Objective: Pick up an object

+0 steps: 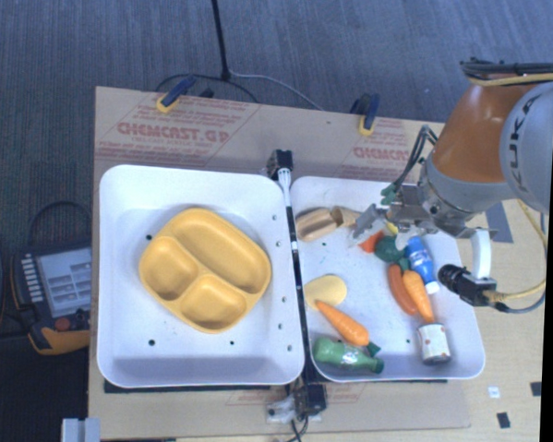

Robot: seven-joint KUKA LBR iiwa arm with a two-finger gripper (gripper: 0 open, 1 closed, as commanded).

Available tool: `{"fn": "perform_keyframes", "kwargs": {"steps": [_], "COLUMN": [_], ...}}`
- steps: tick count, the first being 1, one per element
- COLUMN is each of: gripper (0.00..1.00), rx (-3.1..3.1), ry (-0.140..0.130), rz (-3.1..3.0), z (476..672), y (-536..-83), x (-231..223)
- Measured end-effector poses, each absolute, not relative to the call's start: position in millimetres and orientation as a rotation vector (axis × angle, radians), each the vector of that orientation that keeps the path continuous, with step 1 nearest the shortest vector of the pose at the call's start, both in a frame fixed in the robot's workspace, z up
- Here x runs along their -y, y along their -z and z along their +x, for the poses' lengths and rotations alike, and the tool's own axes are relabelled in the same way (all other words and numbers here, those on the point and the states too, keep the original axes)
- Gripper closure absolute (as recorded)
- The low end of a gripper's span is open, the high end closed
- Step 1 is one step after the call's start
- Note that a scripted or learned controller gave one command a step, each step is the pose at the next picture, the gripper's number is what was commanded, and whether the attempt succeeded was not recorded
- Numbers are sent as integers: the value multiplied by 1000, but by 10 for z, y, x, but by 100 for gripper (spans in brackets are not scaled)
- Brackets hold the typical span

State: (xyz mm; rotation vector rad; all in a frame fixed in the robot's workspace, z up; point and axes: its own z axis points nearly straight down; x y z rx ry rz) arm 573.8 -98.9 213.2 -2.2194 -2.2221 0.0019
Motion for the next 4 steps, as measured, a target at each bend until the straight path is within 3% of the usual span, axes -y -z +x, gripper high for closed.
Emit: {"fn": "perform_keyframes", "kwargs": {"steps": [1,2,3,4], "gripper": [0,0,0,0], "rx": [2242,2396,2335,2048], "ry": [-4,1,-25,22], "rz": [-2201,-2032,-2087,-2417], "z": [5930,5889,6588,5382], "y": [-1713,-979,-934,-944], "x": [1473,1673,1189,1549]}}
